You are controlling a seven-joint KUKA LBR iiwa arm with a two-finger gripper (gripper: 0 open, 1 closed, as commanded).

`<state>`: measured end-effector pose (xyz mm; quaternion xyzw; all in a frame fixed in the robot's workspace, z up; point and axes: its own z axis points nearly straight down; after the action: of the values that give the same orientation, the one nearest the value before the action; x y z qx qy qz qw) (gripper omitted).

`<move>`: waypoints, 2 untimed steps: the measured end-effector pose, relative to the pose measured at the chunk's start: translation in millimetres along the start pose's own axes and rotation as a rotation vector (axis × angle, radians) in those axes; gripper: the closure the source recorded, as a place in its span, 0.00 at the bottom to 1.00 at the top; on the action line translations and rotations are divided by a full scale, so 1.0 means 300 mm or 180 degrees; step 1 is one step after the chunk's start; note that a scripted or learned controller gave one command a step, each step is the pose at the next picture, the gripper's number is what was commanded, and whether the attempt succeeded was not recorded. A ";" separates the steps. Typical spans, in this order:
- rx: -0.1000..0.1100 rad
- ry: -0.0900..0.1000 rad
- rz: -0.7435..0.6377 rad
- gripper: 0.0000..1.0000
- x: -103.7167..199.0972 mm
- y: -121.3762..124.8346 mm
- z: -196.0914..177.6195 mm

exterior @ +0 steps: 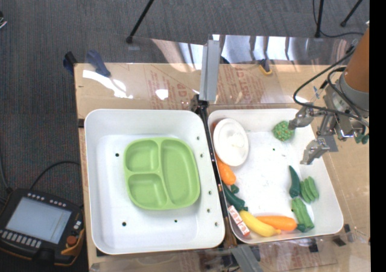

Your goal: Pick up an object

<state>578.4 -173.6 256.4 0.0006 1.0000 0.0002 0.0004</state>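
Green divided plate (161, 173) in left bin (96, 144); right bin (333, 207) holds bowl (231, 140), broccoli (282, 131), banana (257, 224); hand (307, 137) released, empty.

Grey arm with orange band, black looping cables, and metal claw (309, 136).

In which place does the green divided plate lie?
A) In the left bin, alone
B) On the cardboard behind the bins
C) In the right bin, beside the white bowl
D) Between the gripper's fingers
A: the green divided plate lies flat in the left bin with nothing else around it, while the white bowl and the toy vegetables are in the right bin.
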 end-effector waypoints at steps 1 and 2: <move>-0.0007 0.0015 0.0118 0.00 -0.117 -0.118 0.191; -0.0010 0.0023 0.0214 0.00 -0.166 -0.125 0.441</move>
<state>628.3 -211.1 124.1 0.0341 0.9994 0.0018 -0.0033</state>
